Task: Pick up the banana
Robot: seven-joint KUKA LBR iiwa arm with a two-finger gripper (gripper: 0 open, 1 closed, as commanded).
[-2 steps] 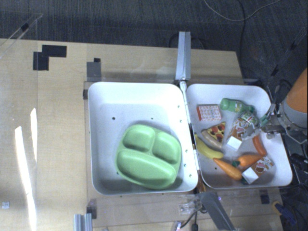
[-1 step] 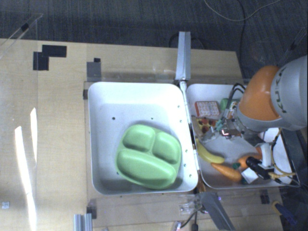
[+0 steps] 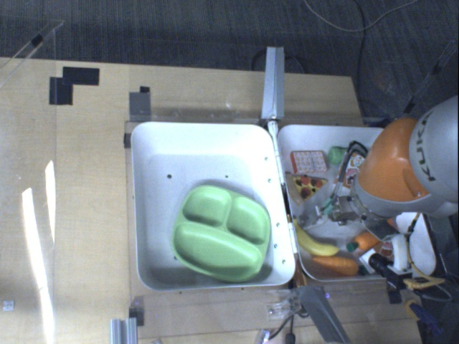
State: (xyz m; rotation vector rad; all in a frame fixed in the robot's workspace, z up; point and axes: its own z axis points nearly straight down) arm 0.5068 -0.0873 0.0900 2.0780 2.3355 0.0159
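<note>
Yellow banana (image 3: 316, 241) lies low in the right bin (image 3: 287, 192), beside an orange carrot (image 3: 334, 265), not yet lifted. From the right, the arm bends over that bin, claw (image 3: 337, 210) hanging just above the banana; whether it is open, I cannot tell. 1 green divided plate (image 3: 222, 232) sits in the left bin (image 3: 150, 192).

A yellow banana (image 3: 316, 241) lies beside an orange carrot (image 3: 334, 264); the divided plate (image 3: 221, 233) is green, both bins (image 3: 208, 138) white.
</note>
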